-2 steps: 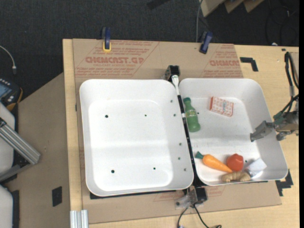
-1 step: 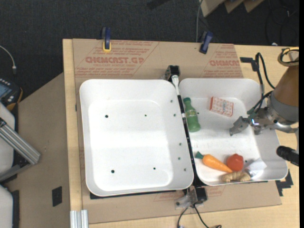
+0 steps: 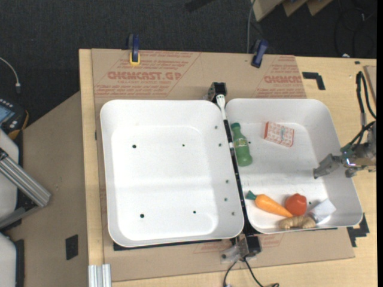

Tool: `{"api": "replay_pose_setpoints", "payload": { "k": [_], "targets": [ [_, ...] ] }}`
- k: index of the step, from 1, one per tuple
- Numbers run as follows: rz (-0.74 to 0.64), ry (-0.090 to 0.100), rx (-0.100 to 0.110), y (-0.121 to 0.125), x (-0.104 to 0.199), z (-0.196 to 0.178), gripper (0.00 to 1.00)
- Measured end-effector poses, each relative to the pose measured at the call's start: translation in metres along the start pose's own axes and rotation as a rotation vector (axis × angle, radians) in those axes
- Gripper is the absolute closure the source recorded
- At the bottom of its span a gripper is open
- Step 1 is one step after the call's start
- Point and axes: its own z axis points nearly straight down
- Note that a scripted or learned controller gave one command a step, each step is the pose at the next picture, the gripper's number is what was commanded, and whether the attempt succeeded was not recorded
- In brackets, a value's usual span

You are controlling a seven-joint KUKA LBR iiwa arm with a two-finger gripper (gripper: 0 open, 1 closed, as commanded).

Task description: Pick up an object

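The green bottle (image 3: 241,144) lies on its side in the right bin (image 3: 311,115), tight against that bin's left wall, with its long axis running nearly up and down the frame and its narrow neck toward the top. To its right, in the upper middle of the bin, a small red-and-white packet (image 3: 279,134) lies flat. Along the lower edge a toy carrot (image 3: 268,204) lies slanted, its green top toward the upper left and its tip toward the lower right, beside a red tomato (image 3: 295,204). Just below them sits a knobbly tan ginger root (image 3: 297,222), stretched left to right, and a small white card (image 3: 322,210) lies just right of the tomato.

The gripper (image 3: 326,166) reaches in from the right edge at mid-height, low over the right side of the same bin, pointing left. Whether its fingers are spread or closed cannot be made out, and nothing is seen between them. It is well apart from the bottle and the carrot. The left bin (image 3: 119,118) sits beside it.
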Motion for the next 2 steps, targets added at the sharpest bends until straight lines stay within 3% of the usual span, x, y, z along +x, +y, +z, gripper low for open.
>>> {"api": "replay_pose_setpoints", "payload": {
  "k": [1, 2],
  "targets": [
    [-0.005, 0.004, 0.006, 0.025, 0.006, 0.061, 0.00],
    [-0.002, -0.002, -0.006, -0.011, 0.000, -0.010, 0.00]
  ]
}}
